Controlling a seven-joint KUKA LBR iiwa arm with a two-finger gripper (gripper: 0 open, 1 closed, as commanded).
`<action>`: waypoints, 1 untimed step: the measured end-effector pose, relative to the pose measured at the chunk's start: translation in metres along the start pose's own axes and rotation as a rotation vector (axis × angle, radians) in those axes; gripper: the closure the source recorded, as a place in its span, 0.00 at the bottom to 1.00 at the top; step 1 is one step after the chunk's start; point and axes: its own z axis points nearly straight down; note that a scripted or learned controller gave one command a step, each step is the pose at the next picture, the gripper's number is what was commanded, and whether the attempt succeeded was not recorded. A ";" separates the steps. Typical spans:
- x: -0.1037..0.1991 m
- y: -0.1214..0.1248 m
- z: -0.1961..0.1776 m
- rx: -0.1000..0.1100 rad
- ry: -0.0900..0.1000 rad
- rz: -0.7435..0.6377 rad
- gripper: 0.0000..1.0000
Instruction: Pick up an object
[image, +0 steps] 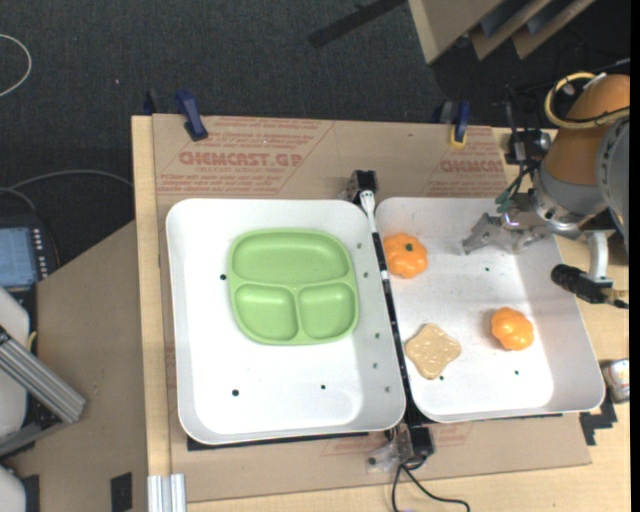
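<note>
Two orange fruit-like pieces lie in the right bin (470, 402): one (405, 255) near its left wall, the other (512, 328) toward the right side. A tan, bread-like piece (432, 351) rests near the bin's front left. My gripper (484, 232) hangs over the back of the right bin, its fingers spread open and pointing left, with nothing between them. It sits to the right of the left orange piece and well behind the other one.
The left bin (200, 380) holds a green three-compartment plate (293, 286). Both bins stand on a cardboard-covered bench held by blue clamps (190, 115). The arm's orange band (590, 125) and a black part (580, 282) overhang the right bin's far right edge.
</note>
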 end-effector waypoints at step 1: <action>-0.011 -0.105 0.000 0.004 0.008 0.004 0.00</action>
